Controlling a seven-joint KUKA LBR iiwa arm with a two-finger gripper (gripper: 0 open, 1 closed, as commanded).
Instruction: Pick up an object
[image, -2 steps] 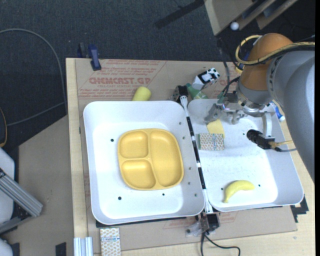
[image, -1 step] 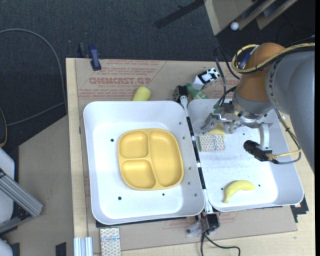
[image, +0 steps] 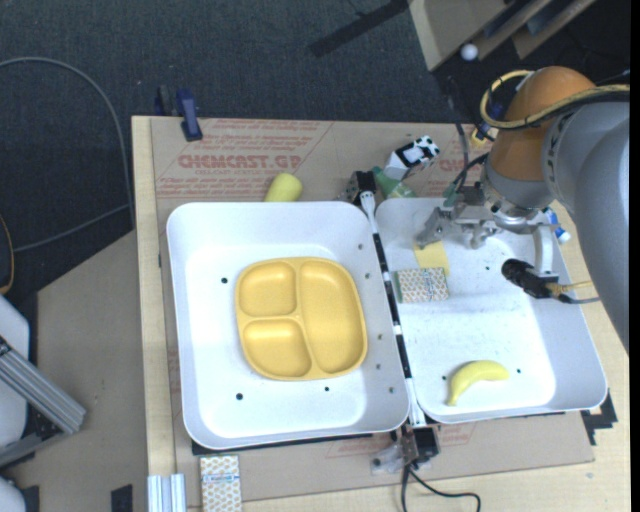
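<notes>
My gripper (image: 455, 228) hangs over the far left corner of the right bin (image: 570, 350), its grey fingers (image: 429, 229) spread apart with nothing between them. A small yellow block (image: 433, 256) lies just below the left finger, apart from it. Next to that block lies a speckled square pad (image: 423, 285), close to the bin's left wall. A yellow banana (image: 474, 378) rests near the bin's front edge. In the left bin (image: 200, 300) sits a yellow divided plate (image: 300, 318).
On the cardboard behind the bins lie a yellow object (image: 284, 187), a blue clamp (image: 187, 114) and a black-and-white item (image: 415, 153). A speckled packet (image: 220, 480) lies in front of the left bin. The ridge between the bins (image: 388, 300) runs close to the pad.
</notes>
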